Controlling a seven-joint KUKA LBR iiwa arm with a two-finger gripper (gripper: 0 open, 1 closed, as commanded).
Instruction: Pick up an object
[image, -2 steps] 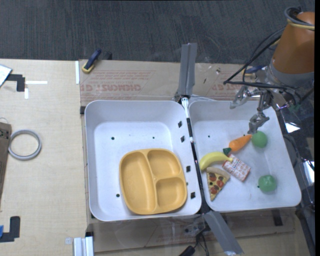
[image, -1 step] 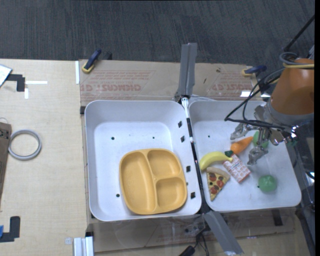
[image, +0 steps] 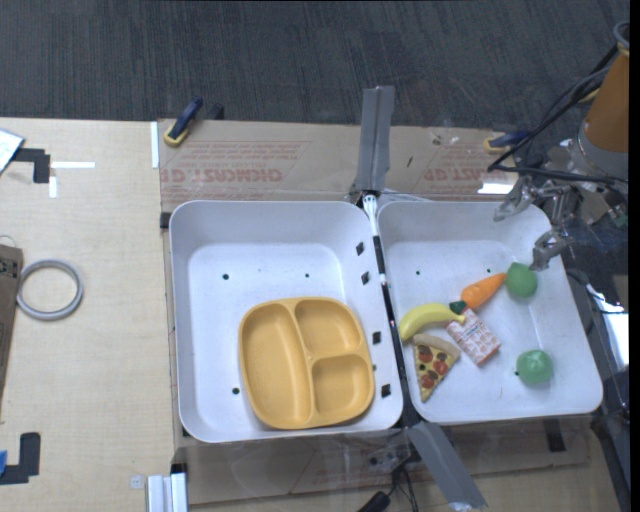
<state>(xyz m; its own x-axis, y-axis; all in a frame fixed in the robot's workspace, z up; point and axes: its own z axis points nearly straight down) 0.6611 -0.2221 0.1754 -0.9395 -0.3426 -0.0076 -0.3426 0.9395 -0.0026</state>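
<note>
Gripper (image: 535, 225) of the grey arm sits above the right white bin (image: 570, 400), near the green round toy (image: 521, 281); jaw state cannot be determined.

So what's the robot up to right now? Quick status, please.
Tool over right white bin's far corner, holding nothing visible. Nearest: orange toy carrot with round green top. Nothing in the way.

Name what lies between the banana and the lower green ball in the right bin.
In the camera view, a small pink-and-white carton lies between the banana and the lower green ball.
</note>
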